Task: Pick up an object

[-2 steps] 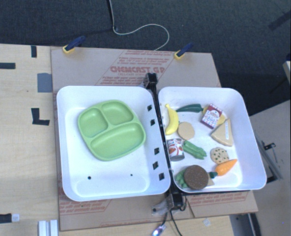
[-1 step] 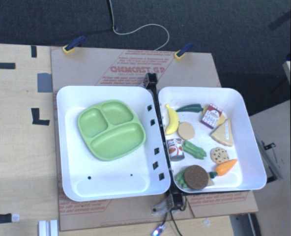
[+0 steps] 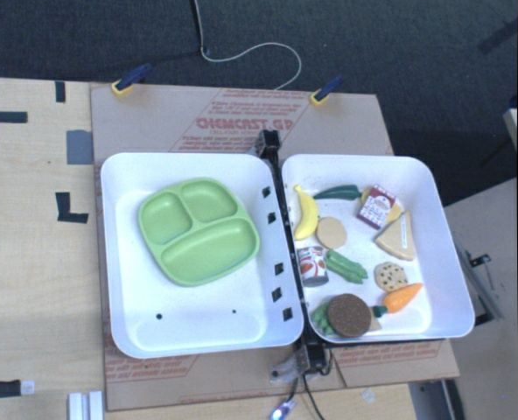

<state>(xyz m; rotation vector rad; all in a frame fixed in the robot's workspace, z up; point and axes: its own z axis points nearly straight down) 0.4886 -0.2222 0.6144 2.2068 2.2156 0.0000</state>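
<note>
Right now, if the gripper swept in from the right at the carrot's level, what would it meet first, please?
Probably the right bin's wall, then the orange carrot; how high it would travel is unclear.

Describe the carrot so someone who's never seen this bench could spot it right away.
Look in the right-hand white bin, the one crowded with toy food. Near its lower right corner, just below the round cookie, lies the carrot: the sole orange piece, tapered, with a small green top.

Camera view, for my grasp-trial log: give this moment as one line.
left bin: green divided plate | right bin: banana, can, carrot, cookie, other toy food | nothing lifted
</note>
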